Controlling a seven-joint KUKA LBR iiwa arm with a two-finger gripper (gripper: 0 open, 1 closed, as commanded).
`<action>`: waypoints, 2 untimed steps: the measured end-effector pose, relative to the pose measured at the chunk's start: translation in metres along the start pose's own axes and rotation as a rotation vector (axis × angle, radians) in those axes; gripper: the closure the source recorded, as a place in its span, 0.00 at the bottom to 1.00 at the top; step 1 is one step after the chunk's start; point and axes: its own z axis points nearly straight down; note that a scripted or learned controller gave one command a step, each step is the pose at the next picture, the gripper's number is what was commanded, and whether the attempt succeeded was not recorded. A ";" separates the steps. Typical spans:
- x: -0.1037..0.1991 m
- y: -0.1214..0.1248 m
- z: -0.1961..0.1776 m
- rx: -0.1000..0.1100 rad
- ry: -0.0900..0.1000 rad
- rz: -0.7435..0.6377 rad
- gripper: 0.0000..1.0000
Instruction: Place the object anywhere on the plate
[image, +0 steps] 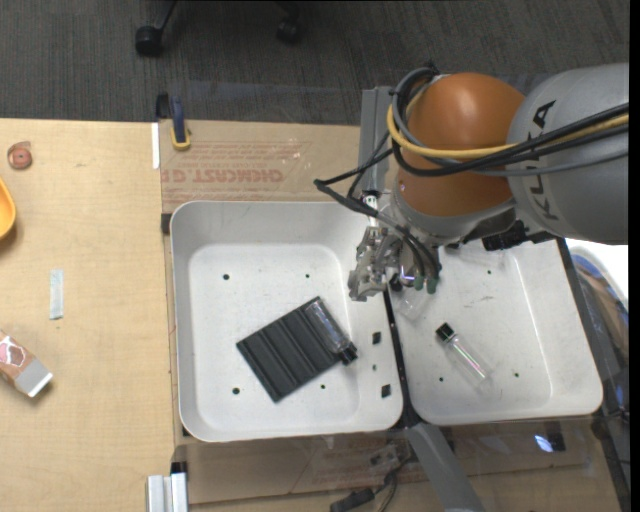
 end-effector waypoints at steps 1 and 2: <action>0.002 0.040 -0.014 -0.002 -0.003 -0.531 1.00; 0.002 0.040 -0.014 -0.002 -0.003 -0.530 0.00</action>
